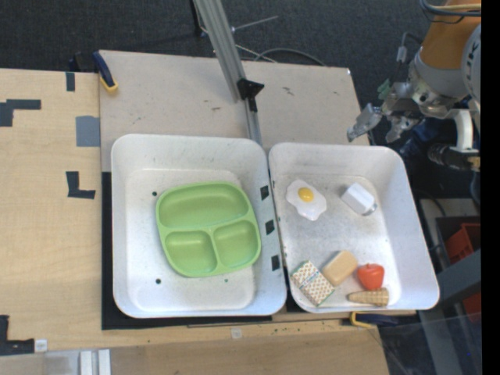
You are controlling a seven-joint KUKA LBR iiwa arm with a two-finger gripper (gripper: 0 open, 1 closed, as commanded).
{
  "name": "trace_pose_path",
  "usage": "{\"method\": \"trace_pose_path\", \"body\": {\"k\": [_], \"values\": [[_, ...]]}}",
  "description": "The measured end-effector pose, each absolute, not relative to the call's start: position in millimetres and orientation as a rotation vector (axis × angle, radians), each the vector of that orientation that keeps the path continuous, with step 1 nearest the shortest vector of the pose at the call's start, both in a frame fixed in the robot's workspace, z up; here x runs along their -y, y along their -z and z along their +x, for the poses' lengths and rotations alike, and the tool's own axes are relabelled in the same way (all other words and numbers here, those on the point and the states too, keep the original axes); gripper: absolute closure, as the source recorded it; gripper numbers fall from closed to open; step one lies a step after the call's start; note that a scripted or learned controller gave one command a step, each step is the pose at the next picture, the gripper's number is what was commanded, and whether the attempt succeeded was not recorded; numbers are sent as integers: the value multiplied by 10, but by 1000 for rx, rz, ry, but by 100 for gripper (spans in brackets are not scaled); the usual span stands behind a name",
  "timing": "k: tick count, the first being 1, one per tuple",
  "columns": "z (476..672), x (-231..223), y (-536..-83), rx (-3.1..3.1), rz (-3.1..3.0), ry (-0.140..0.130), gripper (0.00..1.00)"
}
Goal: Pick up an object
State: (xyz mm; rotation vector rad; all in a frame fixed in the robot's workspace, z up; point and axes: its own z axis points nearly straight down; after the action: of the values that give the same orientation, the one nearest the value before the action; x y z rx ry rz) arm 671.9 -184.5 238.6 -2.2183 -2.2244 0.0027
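The right bin (406,209) holds a toy fried egg (305,199) and a white block (358,198) near its back. At its front lie a checkered waffle piece (312,282), a tan bread-like block (340,268), a red pepper-like toy (371,275) and a small cone (369,297). My gripper (377,126) hangs beyond the right bin's back edge, above and to the right of the white block. It is open with nothing between its fingers.
A green divided plate (208,229) lies in the left bin (125,209). A slanted metal post (226,45) rises behind the seam between the bins. Cables lie on the dark floor behind the bench.
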Motion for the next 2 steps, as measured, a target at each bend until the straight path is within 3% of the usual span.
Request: {"method": "trace_pose_path", "body": {"k": [1, 2], "values": [[6718, 1847, -2386, 2224, -2219, -4, 0], [6752, 1794, -1756, 2222, -2215, -7, 0]]}}
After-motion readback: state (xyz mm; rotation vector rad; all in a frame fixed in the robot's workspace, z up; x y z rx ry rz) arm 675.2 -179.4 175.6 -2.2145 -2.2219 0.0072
